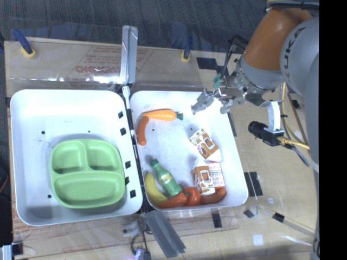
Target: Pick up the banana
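Here we see the left bin point(32, 145) bearing a green divided plate point(87, 173), the right bin point(233, 161) beside it, the gripper point(212, 105) above its upper right rim, fingers spread and grasping nothing, the banana point(152, 191) at the lower left, under a green bottle point(166, 180).

Glossy white plastic bins point(32, 104), matt green plastic tray point(87, 173), smooth yellow banana point(151, 189), shiny green bottle point(166, 180).
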Robot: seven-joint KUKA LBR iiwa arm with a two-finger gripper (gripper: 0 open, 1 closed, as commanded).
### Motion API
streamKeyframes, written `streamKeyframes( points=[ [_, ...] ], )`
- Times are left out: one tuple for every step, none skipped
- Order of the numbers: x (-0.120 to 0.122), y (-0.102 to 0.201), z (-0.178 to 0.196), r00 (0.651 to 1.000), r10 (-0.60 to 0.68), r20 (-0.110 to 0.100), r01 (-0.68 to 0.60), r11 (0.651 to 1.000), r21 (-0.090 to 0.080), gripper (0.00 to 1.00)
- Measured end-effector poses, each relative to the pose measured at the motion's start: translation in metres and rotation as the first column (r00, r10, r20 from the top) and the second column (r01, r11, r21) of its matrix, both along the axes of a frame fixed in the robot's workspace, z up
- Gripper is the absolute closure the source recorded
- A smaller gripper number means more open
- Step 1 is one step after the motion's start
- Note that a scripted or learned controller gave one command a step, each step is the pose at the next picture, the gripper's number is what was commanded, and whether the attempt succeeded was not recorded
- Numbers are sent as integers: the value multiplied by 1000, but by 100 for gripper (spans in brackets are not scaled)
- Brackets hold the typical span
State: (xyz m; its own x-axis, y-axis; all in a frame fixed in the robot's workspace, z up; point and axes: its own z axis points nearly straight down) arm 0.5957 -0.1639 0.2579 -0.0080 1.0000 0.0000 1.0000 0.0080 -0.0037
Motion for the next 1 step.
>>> streamKeyframes(
  points=[
    [-38,-46,4,967,-256,-3,256,967,0,0]
  ],
)
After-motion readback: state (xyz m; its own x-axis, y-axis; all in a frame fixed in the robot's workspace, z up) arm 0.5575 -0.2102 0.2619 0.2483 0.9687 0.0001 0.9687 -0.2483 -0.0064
